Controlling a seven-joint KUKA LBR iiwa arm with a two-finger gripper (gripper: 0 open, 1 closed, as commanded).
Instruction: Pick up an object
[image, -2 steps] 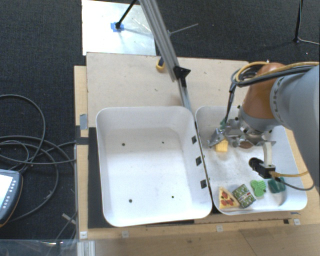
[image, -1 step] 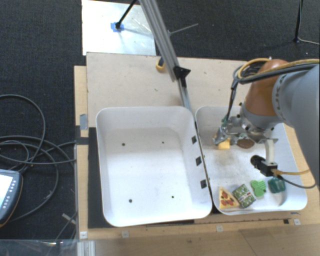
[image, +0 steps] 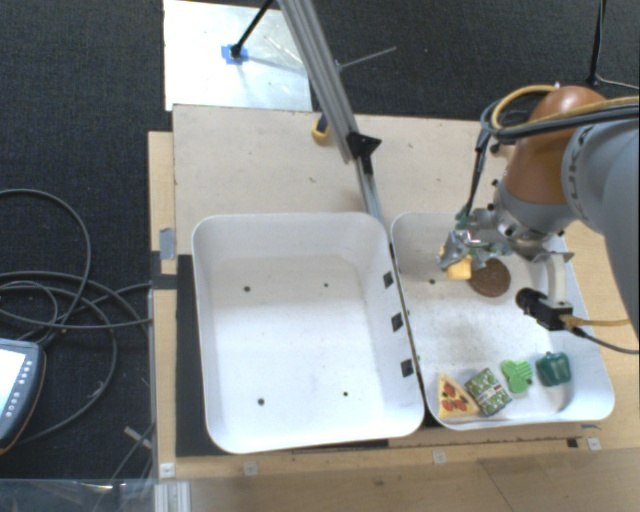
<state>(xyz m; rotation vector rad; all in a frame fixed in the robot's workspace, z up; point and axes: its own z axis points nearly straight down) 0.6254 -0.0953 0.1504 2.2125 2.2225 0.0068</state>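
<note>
Gripper (image: 458, 252) over the right bin (image: 440, 330), which holds six objects.

A pale, board-topped table (image: 260, 160) is seen from above, set on dark carpet. Two shallow white bins are carried on it side by side: the left bin (image: 215, 400) takes up the middle of the surface, and the right bin (image: 600, 400) is pressed against its right wall. A slanted metal pole (image: 330, 90) is fixed at the far part of the table, just beyond the point where the bins meet. A small yellow piece (image: 320, 128) is seen at the far edge, beside the pole.
</note>
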